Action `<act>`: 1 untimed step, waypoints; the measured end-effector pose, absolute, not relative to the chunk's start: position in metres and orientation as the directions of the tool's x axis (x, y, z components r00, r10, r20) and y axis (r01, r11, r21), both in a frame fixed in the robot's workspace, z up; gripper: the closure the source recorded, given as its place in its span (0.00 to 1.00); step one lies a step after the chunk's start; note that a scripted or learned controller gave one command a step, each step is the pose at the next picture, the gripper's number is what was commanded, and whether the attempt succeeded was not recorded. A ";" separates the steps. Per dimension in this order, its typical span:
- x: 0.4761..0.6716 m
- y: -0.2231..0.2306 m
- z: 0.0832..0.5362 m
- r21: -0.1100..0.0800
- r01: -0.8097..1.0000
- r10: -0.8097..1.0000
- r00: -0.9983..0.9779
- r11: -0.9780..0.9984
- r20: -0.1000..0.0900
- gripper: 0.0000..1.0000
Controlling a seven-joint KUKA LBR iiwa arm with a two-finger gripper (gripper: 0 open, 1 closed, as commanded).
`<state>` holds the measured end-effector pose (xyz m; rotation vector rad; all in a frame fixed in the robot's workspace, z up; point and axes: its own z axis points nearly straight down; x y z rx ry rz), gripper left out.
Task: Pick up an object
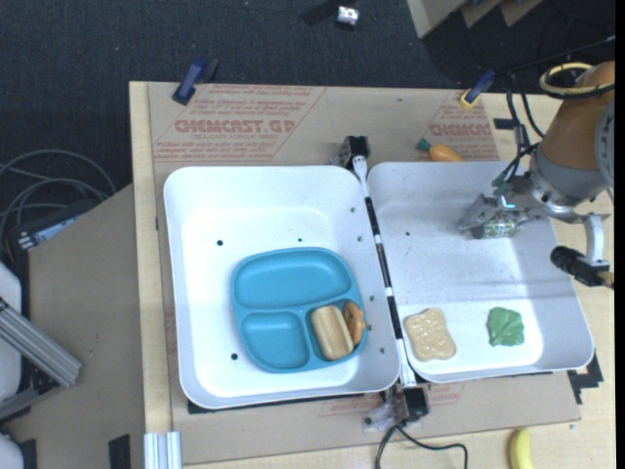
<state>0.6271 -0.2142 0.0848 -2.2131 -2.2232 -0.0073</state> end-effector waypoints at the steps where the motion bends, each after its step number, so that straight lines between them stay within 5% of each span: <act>1: 0.639 -0.213 0.085 0.000 1.000 1.000 -0.003 0.003 0.005 0.00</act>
